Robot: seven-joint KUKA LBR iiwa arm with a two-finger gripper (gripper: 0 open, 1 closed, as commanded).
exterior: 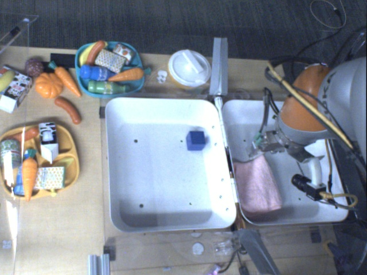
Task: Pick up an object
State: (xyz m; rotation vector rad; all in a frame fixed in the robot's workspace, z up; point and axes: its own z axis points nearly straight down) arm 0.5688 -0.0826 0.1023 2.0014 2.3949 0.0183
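Observation:
A small blue cube (196, 140) lies in the left bin (132, 153), right of its middle and close to the divider. In the right bin (246, 113) a pink cloth (259, 183) is spread along the left wall toward the front. My gripper (261, 145) hangs low over the right bin, just above the cloth's far edge, and may be touching it. The grey wrist with its orange band (307, 99) hides most of the gripper from above. Nothing shows held in it.
Left of the bins, a blue bowl (109, 67) and a yellow plate (37, 162) hold toy food. Loose toy carrots and a sausage (67, 109) lie between them. A white lidded cup (189, 67) stands behind the left bin. A grey post (218, 67) rises at the divider.

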